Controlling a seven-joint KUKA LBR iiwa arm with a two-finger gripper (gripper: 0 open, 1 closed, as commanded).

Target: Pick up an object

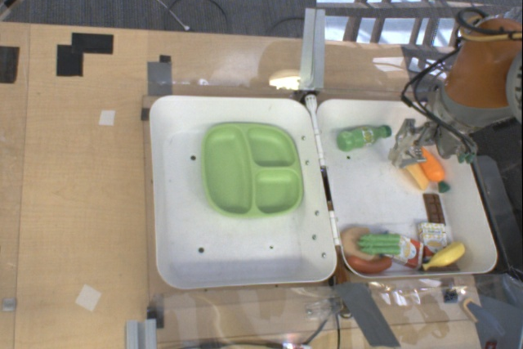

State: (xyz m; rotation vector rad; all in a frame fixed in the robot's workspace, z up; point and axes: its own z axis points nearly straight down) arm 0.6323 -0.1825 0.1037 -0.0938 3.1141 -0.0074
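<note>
Clutter first: a banana (446, 256), a green bundle (382, 244) and a chocolate bar (434, 210) sit piled at the near edge of the right bin (359, 184), probably just dumped there as pick targets. Left bin (176, 176) has a green divided tray (251, 168) lying flat in the middle. Further back, the gripper (411, 148) hangs low over the orange carrot-like piece (428, 169), w/ a green bottle (363, 136) on its side nearby. Fingers: can't tell if spread or closed. Looks like the carrot's the target.
</note>
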